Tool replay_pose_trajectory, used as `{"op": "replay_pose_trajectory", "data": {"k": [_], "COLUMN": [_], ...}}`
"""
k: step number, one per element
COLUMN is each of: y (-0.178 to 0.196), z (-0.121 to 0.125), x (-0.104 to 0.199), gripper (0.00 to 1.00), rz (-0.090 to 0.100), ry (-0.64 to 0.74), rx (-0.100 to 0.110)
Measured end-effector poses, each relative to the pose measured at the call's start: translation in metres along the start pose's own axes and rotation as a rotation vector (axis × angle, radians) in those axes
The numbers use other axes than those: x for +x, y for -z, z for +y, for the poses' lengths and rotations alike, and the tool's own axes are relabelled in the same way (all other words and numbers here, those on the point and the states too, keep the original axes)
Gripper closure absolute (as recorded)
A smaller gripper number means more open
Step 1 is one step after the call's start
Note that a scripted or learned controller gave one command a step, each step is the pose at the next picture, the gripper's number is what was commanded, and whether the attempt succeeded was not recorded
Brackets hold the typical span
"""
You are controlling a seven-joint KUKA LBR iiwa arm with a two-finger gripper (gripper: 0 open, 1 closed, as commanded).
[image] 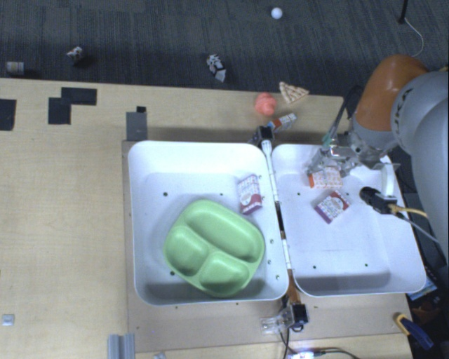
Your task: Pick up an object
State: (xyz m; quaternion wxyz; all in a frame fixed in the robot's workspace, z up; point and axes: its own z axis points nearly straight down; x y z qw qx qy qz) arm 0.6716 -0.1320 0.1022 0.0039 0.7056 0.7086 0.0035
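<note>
Wood bench (63, 210): pale and bare across its left side, with black patches (70, 104) near the far edge.
Floor (140, 35): dark carpet beyond the bench, with a white ball (276, 12) and a few small scraps on it.
Far edge: a pink ball (265, 104) and a tan wedge (293, 92) lie on the bench just beyond the bins.
Left bin (151, 161): white and shallow. A green plate (214, 247) takes up its near middle. A red-white left packet (249, 193) lies by the right wall, just beyond the plate.
Right bin (365, 273): white, touching the left bin along the middle seam.
Gripper (335, 158): over the right bin's far end, near the far wall. Open or closed cannot be told.
Top packet (324, 179): in the right bin, just under the Gripper; contact is unclear.
Low packet (331, 206): just nearer than the Top packet, lying free on the bin floor.
Open room: the near half of the right bin is bare, as are the far-left corner and left strip of the left bin.
</note>
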Motion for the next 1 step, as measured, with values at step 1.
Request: {"op": "replay_pose_trajectory", "data": {"k": [1], "y": [0.0846], "z": [0.0], "x": [0.094], "gripper": [1.0], "rz": [0.002], "ry": [0.002], "rx": [0.003]}}
